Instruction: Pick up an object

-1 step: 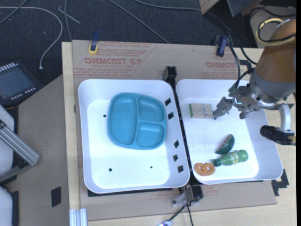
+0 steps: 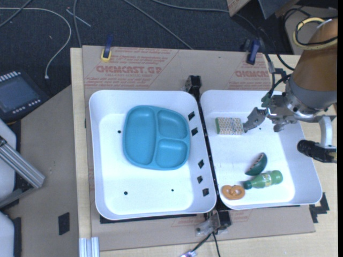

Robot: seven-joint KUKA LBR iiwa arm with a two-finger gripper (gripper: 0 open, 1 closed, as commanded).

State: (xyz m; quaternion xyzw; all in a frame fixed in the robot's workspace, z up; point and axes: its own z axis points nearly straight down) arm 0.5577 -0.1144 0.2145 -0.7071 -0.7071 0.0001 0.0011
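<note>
The right bin (image 2: pixel 300 196) holds several small objects. A speckled green-and-tan block (image 2: pixel 229 126) lies near its back left. A green and red wedge (image 2: pixel 256 164), a green bottle (image 2: pixel 263 180) on its side and a brown pretzel (image 2: pixel 232 191) sit towards the front. My gripper (image 2: pixel 266 123) hangs over the back of this bin, just right of the speckled block. It is open, with nothing between its fingers. The left fingertip (image 2: pixel 251 123) is close to the block's right end; I cannot tell whether they touch.
The left bin (image 2: pixel 102 186) holds a blue divided plate (image 2: pixel 156 137). A black divider (image 2: pixel 201 143) with clips runs between the bins. The arm's grey body (image 2: pixel 316 74) covers the right bin's back right corner. Cables lie on the dark floor beyond the bench.
</note>
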